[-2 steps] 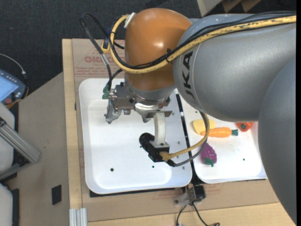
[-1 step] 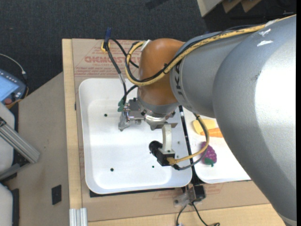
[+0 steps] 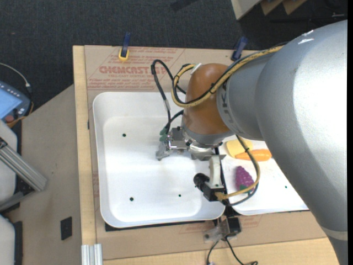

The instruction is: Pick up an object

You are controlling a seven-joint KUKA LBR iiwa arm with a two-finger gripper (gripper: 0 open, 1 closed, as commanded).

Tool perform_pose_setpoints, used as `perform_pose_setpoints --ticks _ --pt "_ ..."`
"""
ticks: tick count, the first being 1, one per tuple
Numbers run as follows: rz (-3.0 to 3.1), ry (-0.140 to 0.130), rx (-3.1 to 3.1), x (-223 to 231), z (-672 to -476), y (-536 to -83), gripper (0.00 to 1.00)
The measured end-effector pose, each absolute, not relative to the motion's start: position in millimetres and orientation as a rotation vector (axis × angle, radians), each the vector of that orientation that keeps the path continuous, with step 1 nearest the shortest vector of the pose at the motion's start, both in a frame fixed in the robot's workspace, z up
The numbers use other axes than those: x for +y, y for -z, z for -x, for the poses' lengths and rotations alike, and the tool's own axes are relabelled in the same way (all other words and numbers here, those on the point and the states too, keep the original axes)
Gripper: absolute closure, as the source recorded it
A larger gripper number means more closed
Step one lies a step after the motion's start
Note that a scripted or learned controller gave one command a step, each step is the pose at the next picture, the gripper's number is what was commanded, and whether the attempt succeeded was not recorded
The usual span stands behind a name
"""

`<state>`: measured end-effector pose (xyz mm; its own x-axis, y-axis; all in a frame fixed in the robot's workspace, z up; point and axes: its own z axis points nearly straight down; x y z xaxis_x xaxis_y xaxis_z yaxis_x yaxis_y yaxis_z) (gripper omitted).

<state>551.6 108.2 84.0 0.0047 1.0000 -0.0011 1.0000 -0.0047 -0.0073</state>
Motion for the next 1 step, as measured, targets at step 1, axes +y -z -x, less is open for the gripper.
perform_pose_setpoints --ticks 1 --pt "2.224 0.024 -2.231 136.2 -576.0 -246.4 0.0"
